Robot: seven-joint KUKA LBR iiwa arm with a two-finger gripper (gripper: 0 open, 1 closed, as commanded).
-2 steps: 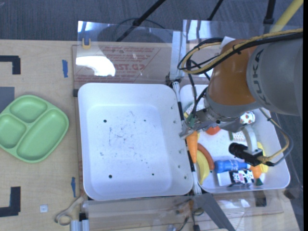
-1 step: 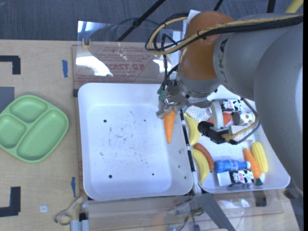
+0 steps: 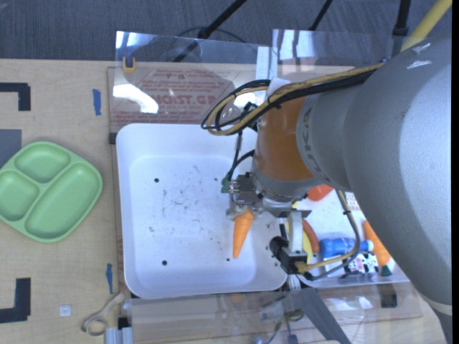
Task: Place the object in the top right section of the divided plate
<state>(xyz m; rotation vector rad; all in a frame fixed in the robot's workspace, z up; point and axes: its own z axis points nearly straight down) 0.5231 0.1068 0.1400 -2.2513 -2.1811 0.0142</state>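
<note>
The carrot [image 3: 242, 236] hangs with its fat end up and its pointy end down. The fat end sits between the two fingers of the gripper [image 3: 243, 212], and the fingers are closed tight on it. The pointy end pokes out below the fingers and leans a little to the left.

Under the fingers and the carrot is the left white bin [image 3: 143, 142]. The carrot is over the right part of this bin, near its right wall. The bin floor to the left of the fingers has small dark marks and scratches on it.

Right above the fingers is the orange band [image 3: 283, 149] of the big grey arm [image 3: 387, 142]. Black and yellow cables [image 3: 237, 106] loop around the band.

To the right of the fingers, partly hidden by the arm, is the right bin. A blue bottle [image 3: 337, 248] lies there, with a yellow thing [image 3: 310, 239] just beside it and a small black and white toy [image 3: 363, 264] near it.

Far to the left of the fingers, well apart from both bins, the green divided plate [image 3: 46, 188] lies flat on the wooden bench [image 3: 57, 92]. It has two small sections and one long one.
</note>
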